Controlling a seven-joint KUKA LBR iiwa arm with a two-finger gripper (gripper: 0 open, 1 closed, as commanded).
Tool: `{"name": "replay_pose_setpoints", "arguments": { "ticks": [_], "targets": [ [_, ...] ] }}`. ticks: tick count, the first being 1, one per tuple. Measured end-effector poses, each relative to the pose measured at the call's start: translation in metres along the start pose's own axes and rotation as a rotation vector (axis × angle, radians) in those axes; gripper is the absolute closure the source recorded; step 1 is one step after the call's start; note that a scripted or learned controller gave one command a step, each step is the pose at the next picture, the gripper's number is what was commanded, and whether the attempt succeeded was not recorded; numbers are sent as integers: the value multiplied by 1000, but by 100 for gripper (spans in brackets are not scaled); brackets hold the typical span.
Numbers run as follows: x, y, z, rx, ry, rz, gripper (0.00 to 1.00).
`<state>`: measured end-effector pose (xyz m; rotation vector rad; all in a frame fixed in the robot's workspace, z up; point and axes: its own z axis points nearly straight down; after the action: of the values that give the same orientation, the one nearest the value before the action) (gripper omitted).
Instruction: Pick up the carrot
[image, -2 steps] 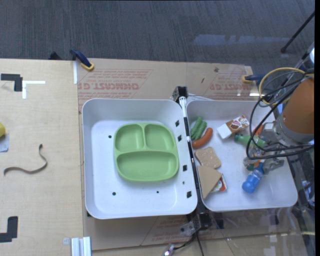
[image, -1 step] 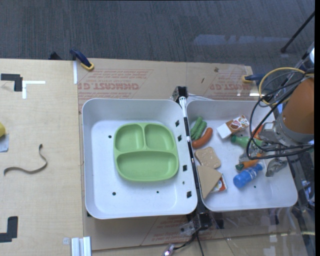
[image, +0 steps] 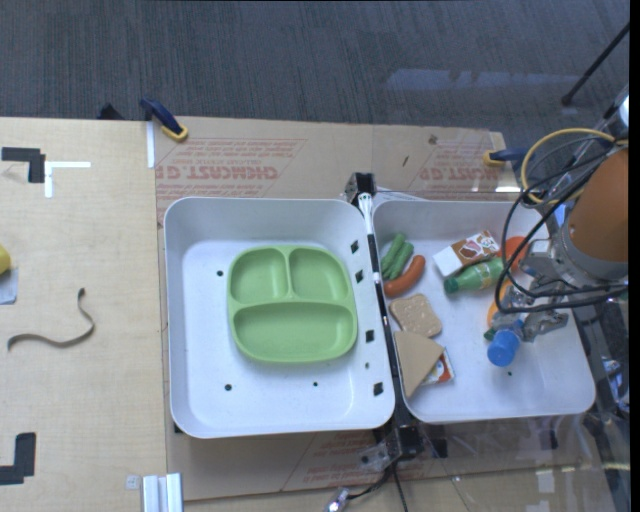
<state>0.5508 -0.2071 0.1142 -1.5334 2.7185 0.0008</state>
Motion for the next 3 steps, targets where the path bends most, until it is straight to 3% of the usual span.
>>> {"name": "replay_pose_setpoints", "arguments": {
  "ticks": [1, 2, 3],
  "targets": [
    [0, 0, 0, 0, 0, -1, 0],
    [5, -17, -30, -4, 12, 245, 0],
    [19, 7, 22, -8, 13, 139, 0]
  ]
}}
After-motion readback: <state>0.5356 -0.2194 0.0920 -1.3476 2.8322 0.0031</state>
